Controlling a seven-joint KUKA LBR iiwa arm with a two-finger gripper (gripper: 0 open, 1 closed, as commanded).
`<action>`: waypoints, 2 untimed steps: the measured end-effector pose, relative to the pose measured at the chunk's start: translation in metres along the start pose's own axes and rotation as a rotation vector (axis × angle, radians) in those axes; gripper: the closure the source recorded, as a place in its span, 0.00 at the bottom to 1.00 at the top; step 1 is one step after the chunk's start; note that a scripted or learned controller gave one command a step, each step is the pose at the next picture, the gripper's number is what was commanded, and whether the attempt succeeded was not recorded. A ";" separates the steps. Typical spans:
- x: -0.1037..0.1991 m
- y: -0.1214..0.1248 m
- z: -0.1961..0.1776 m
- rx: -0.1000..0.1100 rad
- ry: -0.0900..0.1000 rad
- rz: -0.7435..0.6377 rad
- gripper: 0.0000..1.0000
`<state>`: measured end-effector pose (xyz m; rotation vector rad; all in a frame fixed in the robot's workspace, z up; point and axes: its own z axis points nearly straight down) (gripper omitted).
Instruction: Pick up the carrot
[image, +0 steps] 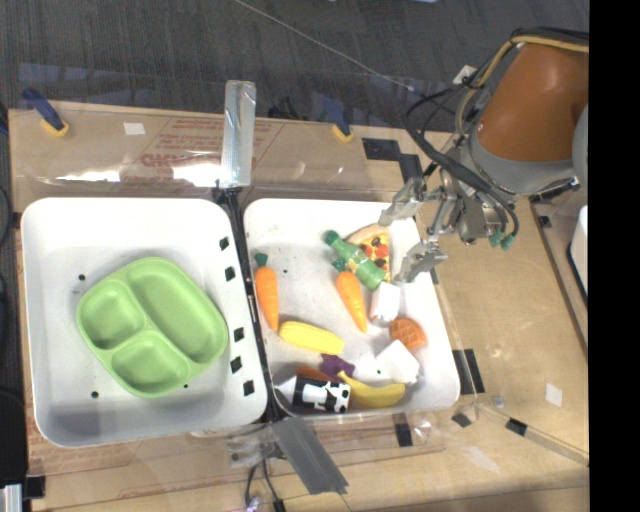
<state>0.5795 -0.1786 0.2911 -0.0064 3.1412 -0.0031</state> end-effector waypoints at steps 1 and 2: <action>-0.019 0.011 0.182 -0.005 0.013 0.159 0.00; -0.024 0.012 0.164 -0.002 -0.002 0.151 1.00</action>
